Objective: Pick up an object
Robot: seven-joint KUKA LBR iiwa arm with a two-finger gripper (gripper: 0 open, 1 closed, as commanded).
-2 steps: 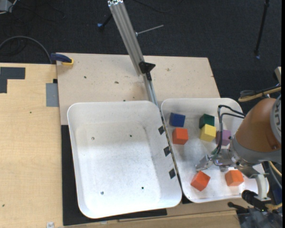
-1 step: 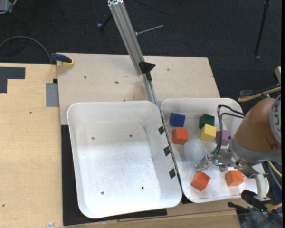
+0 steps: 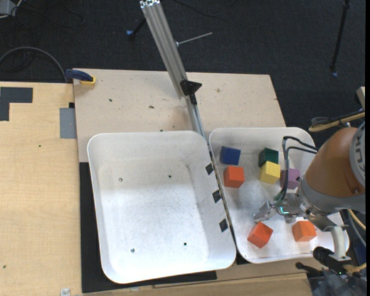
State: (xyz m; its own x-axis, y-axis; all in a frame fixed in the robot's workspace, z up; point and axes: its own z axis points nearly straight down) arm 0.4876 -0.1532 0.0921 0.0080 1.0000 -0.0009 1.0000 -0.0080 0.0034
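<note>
My gripper (image 3: pixel 264 213) hangs low inside the right bin (image 3: pixel 253 135), at the end of the grey arm with its orange band (image 3: pixel 333 165). Its fingers are open and nothing sits between them. Just below it lies a red-orange block (image 3: pixel 260 234), apart from the fingertips. An orange block (image 3: pixel 304 230) rests to the right, partly under the wrist. Further back in the bin lie a yellow block (image 3: pixel 270 172), a green block (image 3: pixel 269 156), a purple block (image 3: pixel 291 178), a blue block (image 3: pixel 230 155) and another red-orange block (image 3: pixel 234 176).
The left bin (image 3: pixel 111 147) adjoins the right one along a shared wall with black clips (image 3: pixel 216 196). A slanted aluminium bar (image 3: pixel 168 45) rises behind the bins. A blue-and-yellow clamp (image 3: pixel 80 76) sits at the bench's back left corner.
</note>
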